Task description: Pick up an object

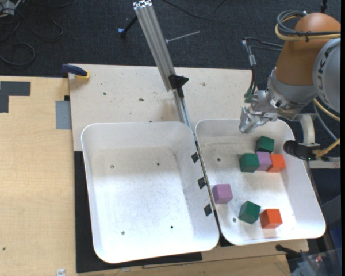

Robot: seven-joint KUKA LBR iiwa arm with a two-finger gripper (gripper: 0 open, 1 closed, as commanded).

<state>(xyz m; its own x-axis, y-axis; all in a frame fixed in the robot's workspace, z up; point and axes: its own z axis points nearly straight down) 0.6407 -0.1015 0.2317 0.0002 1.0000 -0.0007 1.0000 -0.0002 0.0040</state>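
**Gripper poised over the far end of the right bin**

The left shallow white plastic bin [103,154] lay beside the right white bin [310,211]. In the right bin, from left to right, sat a purple cube [222,193] near the divider, a dark green cube [249,212], another green cube [249,162] touching a pink cube [264,160], a third green cube [265,144] just beyond them, a near orange cube [271,218], and a far orange cube [276,162]. The grey two-finger gripper [250,123] hung above the bin's far end, just beside the third green cube; its opening could not be told, and nothing showed in its grasp.
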